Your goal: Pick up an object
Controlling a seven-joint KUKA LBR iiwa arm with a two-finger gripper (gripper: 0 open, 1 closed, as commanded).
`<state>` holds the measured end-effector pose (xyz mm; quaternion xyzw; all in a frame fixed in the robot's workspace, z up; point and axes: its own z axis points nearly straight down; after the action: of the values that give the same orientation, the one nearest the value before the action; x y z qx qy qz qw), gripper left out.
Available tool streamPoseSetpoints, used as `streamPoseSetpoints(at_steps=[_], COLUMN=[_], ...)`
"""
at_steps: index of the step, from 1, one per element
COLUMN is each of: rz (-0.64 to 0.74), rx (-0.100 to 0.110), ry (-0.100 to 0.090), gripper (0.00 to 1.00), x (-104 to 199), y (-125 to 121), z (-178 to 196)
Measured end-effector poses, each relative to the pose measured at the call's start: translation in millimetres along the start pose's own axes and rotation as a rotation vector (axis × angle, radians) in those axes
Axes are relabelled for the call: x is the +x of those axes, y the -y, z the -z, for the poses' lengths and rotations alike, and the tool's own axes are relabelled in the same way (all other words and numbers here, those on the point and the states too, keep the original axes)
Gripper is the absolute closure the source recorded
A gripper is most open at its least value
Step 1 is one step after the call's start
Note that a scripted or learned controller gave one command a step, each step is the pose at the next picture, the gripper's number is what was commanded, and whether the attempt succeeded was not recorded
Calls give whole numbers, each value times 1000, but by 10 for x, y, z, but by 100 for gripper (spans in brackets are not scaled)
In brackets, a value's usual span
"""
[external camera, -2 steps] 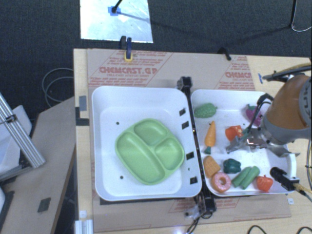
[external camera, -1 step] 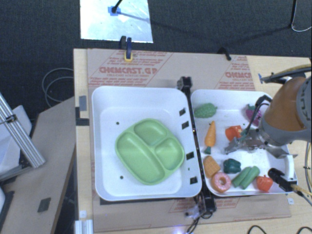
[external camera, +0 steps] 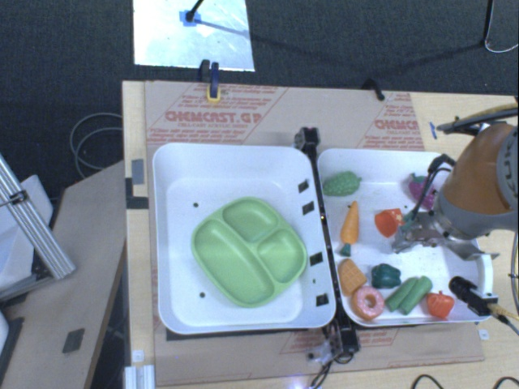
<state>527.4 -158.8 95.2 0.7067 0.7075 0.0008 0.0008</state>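
**benchwatcher:** so where's the arm (external camera: 486, 181) at?

**kuka_fan:** coming in from the right, wrist bent down over the right bin (external camera: 369, 164); the gripper (external camera: 408, 240) sits low, just beside the red pepper (external camera: 388, 220); can't tell how its tips are set, too blurry

**benchwatcher:** and the rest?

**kuka_fan:** carrot (external camera: 350, 223), donut (external camera: 369, 302), dark green pepper (external camera: 386, 275) nearby; left bin (external camera: 174, 177) has a green divided plate (external camera: 248, 250); cardboard (external camera: 268, 112) on the worktop, dark carpet (external camera: 65, 39) behind
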Motion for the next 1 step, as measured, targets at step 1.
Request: streamPoseSetpoints(at_steps=[1], rz=[4], rx=[-4], ry=[1], gripper=[100], x=[75], y=[-87], z=[508])
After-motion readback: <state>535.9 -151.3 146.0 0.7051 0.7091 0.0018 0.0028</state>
